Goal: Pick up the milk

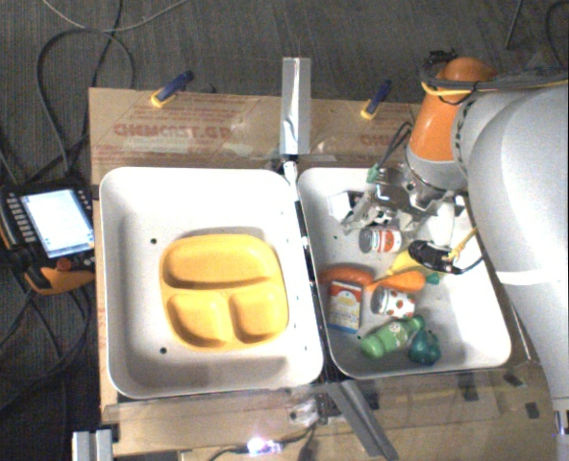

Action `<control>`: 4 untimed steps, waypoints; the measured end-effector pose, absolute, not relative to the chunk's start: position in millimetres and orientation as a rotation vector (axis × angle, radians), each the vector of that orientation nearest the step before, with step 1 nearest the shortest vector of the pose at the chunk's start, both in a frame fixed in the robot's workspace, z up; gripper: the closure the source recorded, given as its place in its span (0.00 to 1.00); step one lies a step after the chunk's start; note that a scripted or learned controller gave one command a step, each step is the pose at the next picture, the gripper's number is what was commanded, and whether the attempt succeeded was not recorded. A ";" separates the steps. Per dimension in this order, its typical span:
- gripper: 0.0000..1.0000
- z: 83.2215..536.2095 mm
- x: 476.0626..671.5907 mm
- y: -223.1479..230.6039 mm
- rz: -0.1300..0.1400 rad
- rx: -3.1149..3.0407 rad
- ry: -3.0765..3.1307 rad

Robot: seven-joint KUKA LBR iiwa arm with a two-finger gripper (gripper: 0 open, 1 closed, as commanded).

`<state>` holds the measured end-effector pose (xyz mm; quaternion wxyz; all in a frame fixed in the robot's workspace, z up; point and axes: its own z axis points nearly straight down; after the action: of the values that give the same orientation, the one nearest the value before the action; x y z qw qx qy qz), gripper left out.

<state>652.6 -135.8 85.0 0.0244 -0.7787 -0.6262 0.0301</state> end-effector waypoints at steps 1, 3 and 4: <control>0.00 81.8 652.6 -168.2 0.100 -2.536 -1.668; 0.00 82.5 647.6 -196.2 0.131 -2.677 -1.441; 0.00 90.4 644.3 -214.0 0.135 -2.912 -0.978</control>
<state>644.3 -214.0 90.4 0.0334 -0.9465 -0.3178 0.0440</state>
